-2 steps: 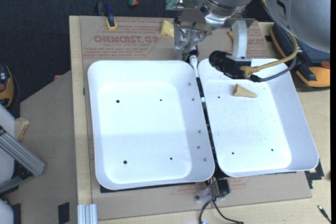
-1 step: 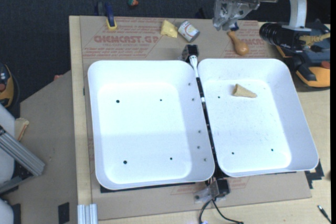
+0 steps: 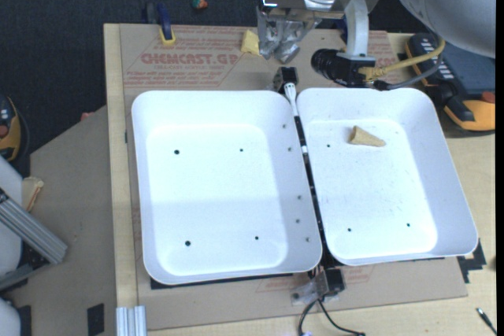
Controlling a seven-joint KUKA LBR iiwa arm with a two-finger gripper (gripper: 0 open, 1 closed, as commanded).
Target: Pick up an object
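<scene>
A small tan wedge-shaped piece (image 3: 366, 138) lies in the right bin (image 3: 441, 193), near its far side. My gripper (image 3: 281, 43) hangs high above the bench beyond the far rims of both bins, roughly over the seam between them and well clear of the wedge. Its metal fingers point down with nothing seen between them.
The left bin (image 3: 150, 193) sits beside the right one, sharing a dark seam. A blue-and-yellow clamp (image 3: 164, 24) grips the bench's far left edge. Small coloured bits (image 3: 200, 2) lie on the dark floor beyond. An orange-black tool (image 3: 465, 110) rests at the right.
</scene>
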